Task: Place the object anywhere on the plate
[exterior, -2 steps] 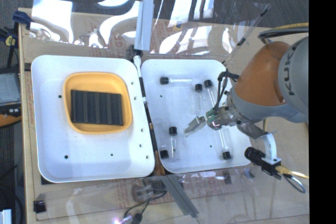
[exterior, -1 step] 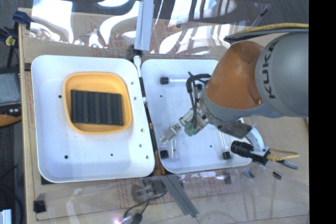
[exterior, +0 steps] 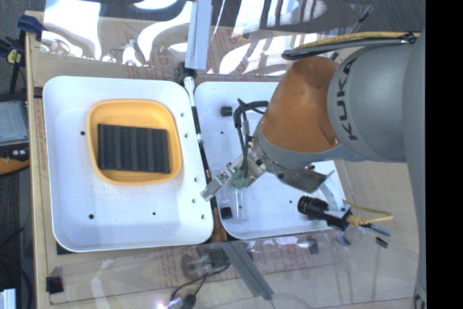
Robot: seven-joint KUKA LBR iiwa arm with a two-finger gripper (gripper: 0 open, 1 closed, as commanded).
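A yellow plate (exterior: 130, 114) with rounded corners lies in the left bin (exterior: 72, 206); its middle is a dark ridged panel. My gripper (exterior: 219, 186) hangs low over the left edge of the right bin (exterior: 278, 224), close to the wall between the two bins and pointing down-left. A small pale green and clear thing (exterior: 239, 180) sits right at the gripper's tip; I cannot tell whether it is the object or part of the gripper. The orange wrist band (exterior: 300, 108) and grey arm hide most of the right bin's floor.
A black cylindrical part (exterior: 312, 207) of the arm with yellow cabling (exterior: 369, 216) juts out over the right bin's lower right corner. A grey bar (exterior: 198, 32) stands behind the bins. Bare white floor surrounds the plate in the left bin.
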